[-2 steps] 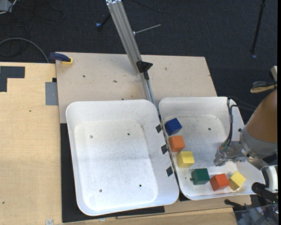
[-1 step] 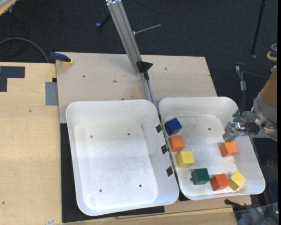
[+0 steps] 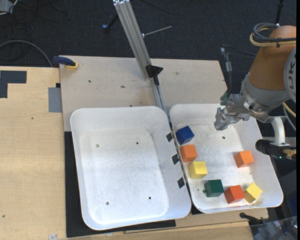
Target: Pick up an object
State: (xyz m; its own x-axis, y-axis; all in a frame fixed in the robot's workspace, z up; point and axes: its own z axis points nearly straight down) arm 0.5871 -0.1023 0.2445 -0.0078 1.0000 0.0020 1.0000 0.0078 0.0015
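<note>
Reaching from right, end effector [image 3: 223,120] above right bin [image 3: 270,196] (far end)

Seven blocks [image 3: 198,169] in right bin [image 3: 270,196], left bin [image 3: 90,134] beside it, tool [image 3: 223,121] above right bin

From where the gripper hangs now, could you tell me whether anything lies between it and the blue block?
Nothing visible does. The gripper hangs over the right bin, and bare white floor lies between it and the blue block. The other blocks sit nearer the camera.

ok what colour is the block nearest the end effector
Blue, clearest in the camera view.
</note>
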